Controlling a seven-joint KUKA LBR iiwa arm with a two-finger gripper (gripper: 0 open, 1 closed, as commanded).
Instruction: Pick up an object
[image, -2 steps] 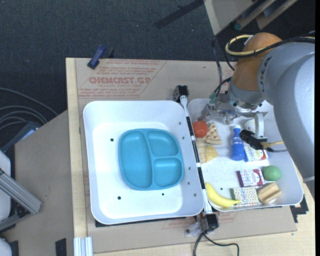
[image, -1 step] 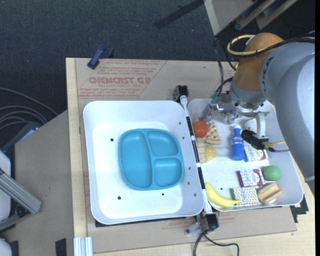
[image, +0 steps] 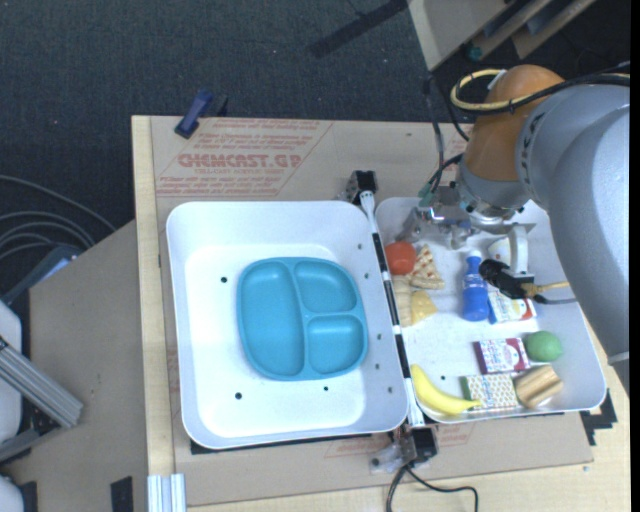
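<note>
At the top of the right bin (image: 585, 395), my fingers (image: 455, 228) low over the toys, whether wide or narrow I cannot tell, tomato (image: 401, 258) at eight o'clock, blue bottle (image: 475, 291) at five, banana (image: 437, 395) at six, blue plate (image: 301, 318) in the left bin (image: 200, 225).
</note>
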